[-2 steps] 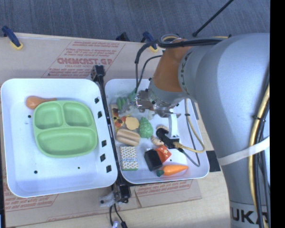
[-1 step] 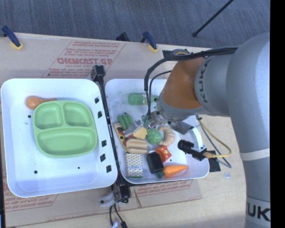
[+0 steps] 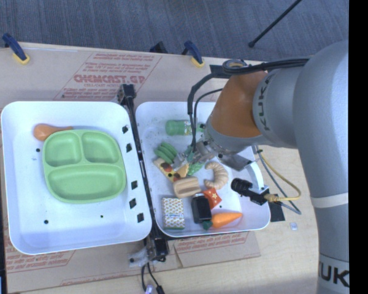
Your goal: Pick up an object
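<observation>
Camera view: the grey arm (image 3: 288,103) reaches in from the right over the right bin (image 3: 152,122), one of two white bins side by side on the worktop (image 3: 110,72). Its claw (image 3: 193,159) is low in the middle of that bin, among a heap of small things. From this slant it cannot be told whether the claw is spread or pressed together, and nothing can be seen pinched in it.

The things to pick from crowd the right bin. A green bottle (image 3: 178,127) lies on the far side, beans (image 3: 167,150) just left of the claw, and a yellow piece (image 3: 168,170) just near of the beans. A bun (image 3: 185,187) lies near of the claw, with a beige curl (image 3: 220,175) to its right. Along the near wall are a patterned box (image 3: 173,213), a black block (image 3: 201,208) and a carrot (image 3: 227,219), with a red packet (image 3: 212,196) just beyond the block.

The left bin (image 3: 12,182) holds a green divided plate (image 3: 84,165), with an orange piece (image 3: 46,130) at its far left edge.
</observation>
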Available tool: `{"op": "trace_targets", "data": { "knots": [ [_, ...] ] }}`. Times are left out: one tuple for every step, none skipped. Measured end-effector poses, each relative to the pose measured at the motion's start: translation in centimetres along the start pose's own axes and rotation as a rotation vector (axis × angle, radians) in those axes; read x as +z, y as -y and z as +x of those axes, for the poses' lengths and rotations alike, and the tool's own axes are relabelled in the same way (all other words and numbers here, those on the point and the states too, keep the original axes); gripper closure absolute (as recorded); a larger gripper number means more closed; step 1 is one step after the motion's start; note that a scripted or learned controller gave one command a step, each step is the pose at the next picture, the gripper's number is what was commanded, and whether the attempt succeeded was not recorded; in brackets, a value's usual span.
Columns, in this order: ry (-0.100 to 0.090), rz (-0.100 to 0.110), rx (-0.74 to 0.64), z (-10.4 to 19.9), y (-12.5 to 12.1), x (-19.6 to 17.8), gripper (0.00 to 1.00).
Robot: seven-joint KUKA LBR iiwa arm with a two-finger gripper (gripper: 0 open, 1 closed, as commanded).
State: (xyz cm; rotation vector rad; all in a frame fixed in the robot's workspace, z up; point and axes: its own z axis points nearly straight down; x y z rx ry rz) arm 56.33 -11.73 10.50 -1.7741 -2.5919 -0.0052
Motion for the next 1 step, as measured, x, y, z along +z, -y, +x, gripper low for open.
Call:
{"op": "trace_targets", "data": {
  "knots": [
    [0.003,0.003,-0.414,6.29,-1.02,-13.41,1.00]
  ]
}}
